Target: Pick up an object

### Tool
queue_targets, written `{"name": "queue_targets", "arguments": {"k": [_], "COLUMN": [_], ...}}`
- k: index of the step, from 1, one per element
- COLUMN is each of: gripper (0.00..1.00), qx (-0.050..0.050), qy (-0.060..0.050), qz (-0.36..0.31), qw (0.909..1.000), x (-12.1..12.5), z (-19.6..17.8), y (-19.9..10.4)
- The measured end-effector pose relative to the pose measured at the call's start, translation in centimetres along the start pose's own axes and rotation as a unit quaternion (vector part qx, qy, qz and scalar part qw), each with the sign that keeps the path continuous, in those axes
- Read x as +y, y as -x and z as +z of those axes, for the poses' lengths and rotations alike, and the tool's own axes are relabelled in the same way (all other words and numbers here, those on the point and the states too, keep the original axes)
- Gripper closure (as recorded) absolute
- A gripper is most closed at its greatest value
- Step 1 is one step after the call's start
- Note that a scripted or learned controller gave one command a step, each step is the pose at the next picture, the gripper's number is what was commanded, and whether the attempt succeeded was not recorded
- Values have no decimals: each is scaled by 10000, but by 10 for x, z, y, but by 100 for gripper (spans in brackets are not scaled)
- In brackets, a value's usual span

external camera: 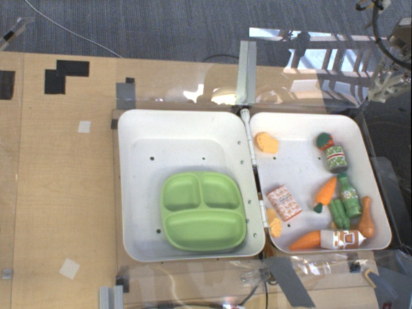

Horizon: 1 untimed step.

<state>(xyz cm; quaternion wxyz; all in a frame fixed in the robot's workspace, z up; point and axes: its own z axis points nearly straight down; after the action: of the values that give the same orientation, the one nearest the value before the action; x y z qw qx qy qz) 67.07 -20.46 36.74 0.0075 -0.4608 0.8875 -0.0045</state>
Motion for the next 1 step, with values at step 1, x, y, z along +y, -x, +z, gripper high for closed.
{"name": "queue_targets", "arguments": {"k": [1], "gripper": [100], "qx": [11], "qy": [56], "qz": [-188], "qw": [9998], "x": [2], "z": [65], "y": [-1]}}
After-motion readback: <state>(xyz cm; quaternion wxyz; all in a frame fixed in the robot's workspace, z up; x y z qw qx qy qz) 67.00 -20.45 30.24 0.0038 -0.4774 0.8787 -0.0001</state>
